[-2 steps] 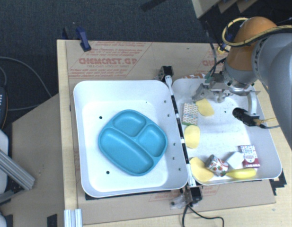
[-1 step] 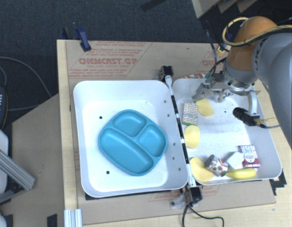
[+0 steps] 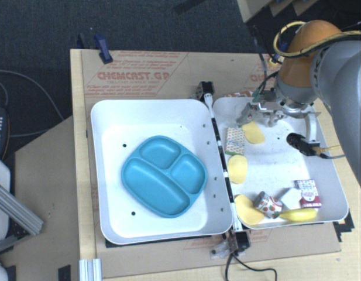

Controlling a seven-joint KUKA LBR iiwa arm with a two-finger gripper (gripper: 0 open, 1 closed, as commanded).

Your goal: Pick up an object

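Looking down from the fixed camera, I count two shallow white plastic bins side by side: the left bin (image 3: 104, 133) and the right bin (image 3: 335, 186).

The left bin bears one thing, a sky-blue plastic divided plate (image 3: 162, 175) with three compartments, lying flat near its middle.

In the right bin I make out seven things.
- Three are pale yellow rounded lumps:
  - The upper yellow lump (image 3: 254, 134) is at about 10 o'clock of the bin.
  - The middle yellow lump (image 3: 237, 168) is at 9 o'clock, against the wall.
  - The lower yellow lump (image 3: 247, 209) is at 7 o'clock.
- One pale checkered square (image 3: 235, 138) lies just beside the upper yellow lump, at its 9 o'clock.
- One small red-and-white can (image 3: 268, 204) lies tilted against the lower yellow lump.
- One long yellow banana-shaped piece (image 3: 298, 215) lies along the rim at 6 o'clock.
- One red-and-white carton (image 3: 307, 193) lies at 5 o'clock.

My gripper (image 3: 263, 111) hangs over the right bin at about 11 o'clock, close to the far wall. The upper yellow lump lies on the bin floor just beside it, at its 6 o'clock, nearer than any other thing. From this slant I cannot tell how my jaws stand, nor whether they touch that lump.
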